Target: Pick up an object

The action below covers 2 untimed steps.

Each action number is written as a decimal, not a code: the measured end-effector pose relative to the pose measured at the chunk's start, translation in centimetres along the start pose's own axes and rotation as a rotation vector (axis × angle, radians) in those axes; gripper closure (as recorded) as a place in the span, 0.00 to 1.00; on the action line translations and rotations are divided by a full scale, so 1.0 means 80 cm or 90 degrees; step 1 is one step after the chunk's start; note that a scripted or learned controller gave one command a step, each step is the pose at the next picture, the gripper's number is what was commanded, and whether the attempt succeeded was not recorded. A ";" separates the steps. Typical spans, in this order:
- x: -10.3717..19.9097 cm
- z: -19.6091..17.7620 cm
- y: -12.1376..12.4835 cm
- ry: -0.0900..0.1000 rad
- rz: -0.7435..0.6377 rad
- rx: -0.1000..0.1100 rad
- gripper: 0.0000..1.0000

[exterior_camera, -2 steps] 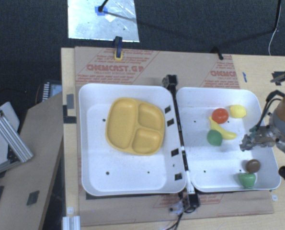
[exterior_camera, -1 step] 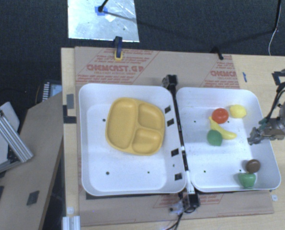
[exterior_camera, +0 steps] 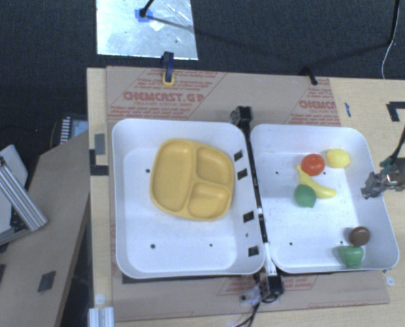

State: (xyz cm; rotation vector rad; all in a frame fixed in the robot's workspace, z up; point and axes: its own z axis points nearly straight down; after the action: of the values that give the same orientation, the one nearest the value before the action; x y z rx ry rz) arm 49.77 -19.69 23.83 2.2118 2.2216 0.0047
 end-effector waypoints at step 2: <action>0.068 -0.010 0.024 0.003 -0.004 0.003 1.00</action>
State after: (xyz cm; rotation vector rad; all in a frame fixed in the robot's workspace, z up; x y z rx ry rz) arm 51.64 -14.23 24.61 2.2099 2.2323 0.0041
